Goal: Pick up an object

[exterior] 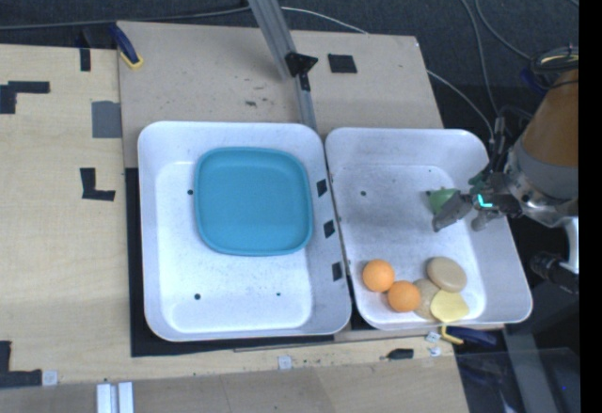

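In the right bin, my gripper hangs near the right wall with its two grey fingers spread apart and nothing between them. A small green object lies just up and left of the left finger, beside it rather than in the gap. Along the bin's front edge lie two orange balls, a tan oval piece and a yellow piece.
The left bin holds a square blue plate. A grey metal pole slants down to the bins' back edge. Cables run over the dark floor at the back right. The arm's orange band stands right of the bin.
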{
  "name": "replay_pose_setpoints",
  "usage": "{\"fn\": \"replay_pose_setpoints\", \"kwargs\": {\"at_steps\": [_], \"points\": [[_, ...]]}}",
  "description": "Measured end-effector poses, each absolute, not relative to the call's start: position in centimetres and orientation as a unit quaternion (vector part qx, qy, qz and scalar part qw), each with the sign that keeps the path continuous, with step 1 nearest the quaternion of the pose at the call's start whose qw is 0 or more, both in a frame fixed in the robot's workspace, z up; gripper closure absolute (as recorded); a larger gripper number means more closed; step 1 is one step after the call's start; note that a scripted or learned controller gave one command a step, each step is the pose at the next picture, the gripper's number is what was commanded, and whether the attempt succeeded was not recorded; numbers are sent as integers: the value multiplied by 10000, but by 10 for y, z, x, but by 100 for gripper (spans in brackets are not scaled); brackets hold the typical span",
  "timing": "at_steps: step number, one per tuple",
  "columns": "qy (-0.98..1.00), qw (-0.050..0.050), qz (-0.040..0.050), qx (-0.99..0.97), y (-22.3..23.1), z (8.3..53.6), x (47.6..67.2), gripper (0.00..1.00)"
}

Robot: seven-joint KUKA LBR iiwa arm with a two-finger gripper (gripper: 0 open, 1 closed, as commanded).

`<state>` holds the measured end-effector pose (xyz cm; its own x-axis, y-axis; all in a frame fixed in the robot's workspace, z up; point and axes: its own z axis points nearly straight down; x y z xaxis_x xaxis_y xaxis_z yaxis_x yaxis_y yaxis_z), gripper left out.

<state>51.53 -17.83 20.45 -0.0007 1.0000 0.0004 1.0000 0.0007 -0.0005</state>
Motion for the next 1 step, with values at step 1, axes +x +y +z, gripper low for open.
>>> {"fn": "replay_pose_setpoints", "kwargs": {"at_steps": [1], "points": [[-7074, 3, 0, -7069, -178, 204, 515, 0]]}}
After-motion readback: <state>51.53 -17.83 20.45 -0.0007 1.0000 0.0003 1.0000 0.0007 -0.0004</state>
